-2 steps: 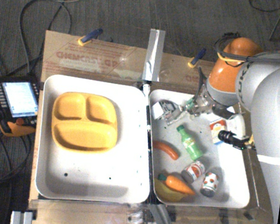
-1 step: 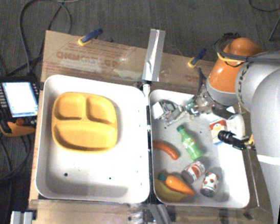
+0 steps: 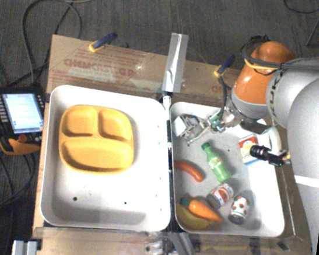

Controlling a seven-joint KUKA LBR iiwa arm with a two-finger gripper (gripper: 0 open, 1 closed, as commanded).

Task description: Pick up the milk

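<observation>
Your left bin (image 3: 49, 197) holds a yellow tray (image 3: 98, 139). Your right bin (image 3: 273, 219) holds milk (image 3: 248, 148), bottle (image 3: 216, 162), hotdog (image 3: 189, 170), carrot (image 3: 204, 210), two cans (image 3: 230, 201). Claw (image 3: 188, 126) open, gripping nothing.

The arm (image 3: 302, 114) hides part of the milk carton (image 3: 247, 149), the hand (image 3: 187, 128) is too small to read, and the right edge crops the arm.

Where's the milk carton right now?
The milk carton lies in the right bin, near its far right side, right of the green bottle and partly tucked under the arm.
</observation>
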